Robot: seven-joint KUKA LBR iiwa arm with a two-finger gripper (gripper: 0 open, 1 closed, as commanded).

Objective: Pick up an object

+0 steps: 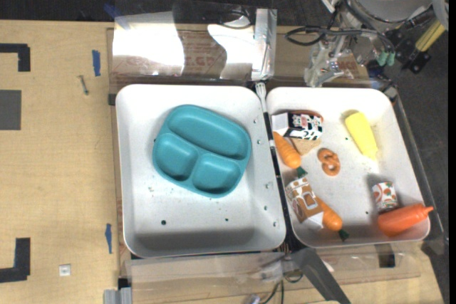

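Grey arm w/ orange band sits above the right white shallow bin point(399, 153); its gripper point(329, 67) hangs just past that bin's far rim, nothing between fingers, can't tell how wide they're open. In that bin: yellow plastic block point(361, 132) near far rim, pretzel point(329, 161) at centre, orange carrot point(402, 218) at near-right corner, small can point(383, 194) just beside it. Left of this bin: teal divided plate point(201, 149).

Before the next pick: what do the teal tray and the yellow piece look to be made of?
Teal tray: likely moulded plastic, matte, with an even colour and soft rounded compartment edges. Yellow piece: probably plastic or foam toy food, smooth and slightly glossy; too small to tell which.
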